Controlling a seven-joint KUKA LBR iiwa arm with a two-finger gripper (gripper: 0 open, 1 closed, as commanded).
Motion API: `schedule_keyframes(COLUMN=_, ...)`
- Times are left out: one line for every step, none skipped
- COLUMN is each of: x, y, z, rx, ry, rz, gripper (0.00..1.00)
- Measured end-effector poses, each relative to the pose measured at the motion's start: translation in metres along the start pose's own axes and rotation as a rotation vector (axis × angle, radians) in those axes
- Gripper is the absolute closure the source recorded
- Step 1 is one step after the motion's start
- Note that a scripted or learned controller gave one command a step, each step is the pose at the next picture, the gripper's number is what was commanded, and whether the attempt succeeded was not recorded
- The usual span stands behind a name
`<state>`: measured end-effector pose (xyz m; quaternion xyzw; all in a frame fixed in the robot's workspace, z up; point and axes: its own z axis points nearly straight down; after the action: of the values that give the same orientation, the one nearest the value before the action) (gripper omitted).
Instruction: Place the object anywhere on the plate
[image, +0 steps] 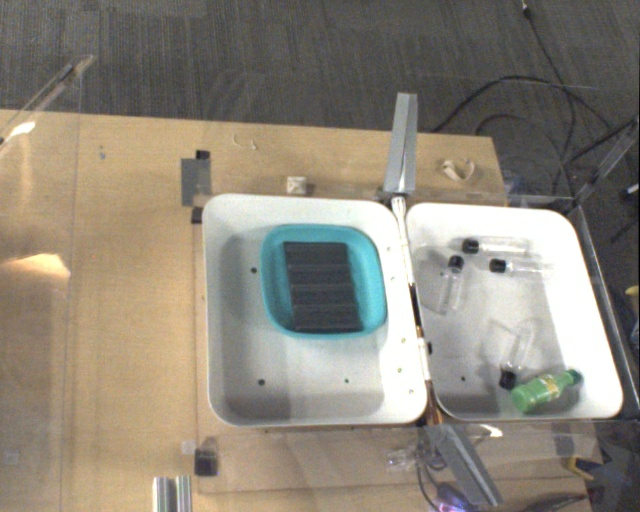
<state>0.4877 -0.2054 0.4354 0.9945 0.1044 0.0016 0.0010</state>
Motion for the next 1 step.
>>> schedule_keyframes(x=-0.0001, y=0.0001, z=0.0001, rx=0.0, ry=-0.001, rz=0.0, gripper=0.0)
